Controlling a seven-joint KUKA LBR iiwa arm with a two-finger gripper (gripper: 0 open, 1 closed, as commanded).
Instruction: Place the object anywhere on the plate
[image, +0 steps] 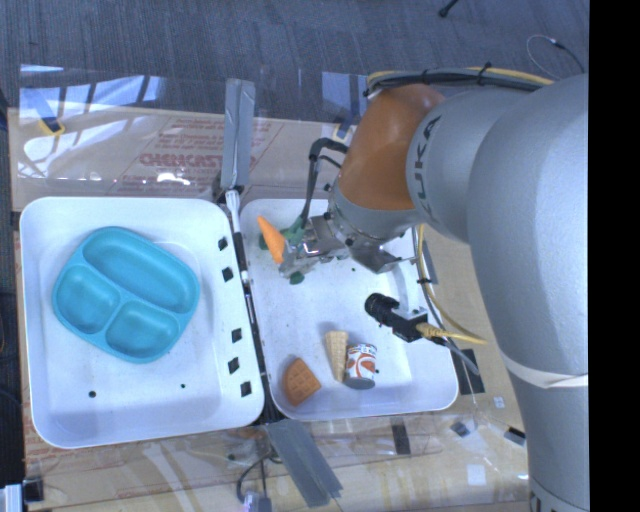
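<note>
Gripper: my gripper (290, 258) is down in the far left part of the right bin (420, 395), hanging off the grey arm (500, 150). I cannot tell how it is set or whether it has anything; the wrist hides that.
Object: I take the orange carrot-like piece (271, 238) to be the target. It lies near the bin's far left corner, just beside the tool tip, tilted along the wall. Contact or a small gap, I cannot say.
Plate: the blue divided plate (125, 292) sits in the left bin (45, 400), well apart from the tool, across the divider between the bins.
Other items: a cone-shaped piece (337, 352), a small can-like thing (360, 365) and a brown wedge (300, 380) lie near the front of the right bin.
Risk, grasp: the piece is close to the wall, so I judge one side may strike the rim or push the piece away.
Risk, carry: a shallow pinch on a tapered shape could slip while crossing the divider.
Risk, cable: the black fitting (393, 316) and yellow cable hang low over the bin and might snag.
</note>
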